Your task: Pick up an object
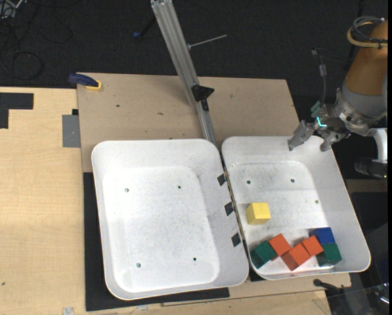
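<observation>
Dark floor with loose cables lies behind a tan bench point(156, 107); two white bins sit on it side by side, the left bin point(157, 215) and the right bin point(294, 205), touching along a seam with black clips; a silver rail point(181, 58) slants from the far edge down to that seam; a blue clamp point(84, 81) lies at the bench's far left corner.

The arm point(366, 77) reaches in from the right, its orange band above the grey wrist; the gripper point(312, 138) hangs over the right bin's far right corner, fingers spread apart, nothing between them.

The blocks are all in the right bin, well apart from the gripper; a yellow block point(259, 212) sits alone near the middle; near the front edge lie a green block point(263, 252), two orange blocks point(280, 244) point(300, 252), a blue block point(323, 235) and a second green block point(329, 255), clustered and mostly touching.
</observation>
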### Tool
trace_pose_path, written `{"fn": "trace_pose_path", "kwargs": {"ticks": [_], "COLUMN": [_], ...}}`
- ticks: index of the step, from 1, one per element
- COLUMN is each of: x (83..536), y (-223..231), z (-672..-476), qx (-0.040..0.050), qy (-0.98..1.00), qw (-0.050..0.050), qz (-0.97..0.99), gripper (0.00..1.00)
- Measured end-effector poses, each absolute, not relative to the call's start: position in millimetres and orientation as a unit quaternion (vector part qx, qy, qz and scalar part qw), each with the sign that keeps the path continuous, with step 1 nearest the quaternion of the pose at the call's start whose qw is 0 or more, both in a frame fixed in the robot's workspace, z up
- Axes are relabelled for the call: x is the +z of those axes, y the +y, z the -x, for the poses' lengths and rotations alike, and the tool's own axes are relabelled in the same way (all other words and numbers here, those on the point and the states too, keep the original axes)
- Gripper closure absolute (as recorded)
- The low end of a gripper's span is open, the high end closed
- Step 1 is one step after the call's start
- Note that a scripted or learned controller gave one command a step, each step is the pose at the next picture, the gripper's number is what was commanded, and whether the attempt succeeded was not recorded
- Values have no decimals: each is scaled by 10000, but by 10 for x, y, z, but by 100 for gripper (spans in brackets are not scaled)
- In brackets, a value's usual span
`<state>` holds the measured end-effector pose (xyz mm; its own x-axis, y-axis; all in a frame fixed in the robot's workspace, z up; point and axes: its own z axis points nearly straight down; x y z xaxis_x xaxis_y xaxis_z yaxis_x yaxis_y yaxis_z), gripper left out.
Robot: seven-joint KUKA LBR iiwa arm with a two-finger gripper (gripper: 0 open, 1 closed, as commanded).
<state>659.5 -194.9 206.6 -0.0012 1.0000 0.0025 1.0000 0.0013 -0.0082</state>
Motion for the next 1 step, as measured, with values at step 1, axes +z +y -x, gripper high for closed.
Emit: {"fn": "trace_pose_path", "kwargs": {"ticks": [1], "x": [2097], "y": [-1945], "z": [-6606], "qx": [14], "qy": [-7085], "qw": [17], "qz": [7057], "gripper": [0]}}
